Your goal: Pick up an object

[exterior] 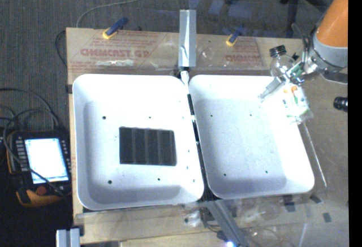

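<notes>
Dark carpet surrounds your desk, which carries two white bins side by side. Your only candidate is a dark ribbed slab lying flat in the left bin, near that bin's middle. Judged from its look, it is stiff, light and low-lying, with little height to bite on; take it across a short edge or a ridge. Relative to the slab, the pincer hangs well apart, beyond the right bin's far corner. Whether it is spread or closed, you cannot tell; clear clutter blurs it.
</notes>
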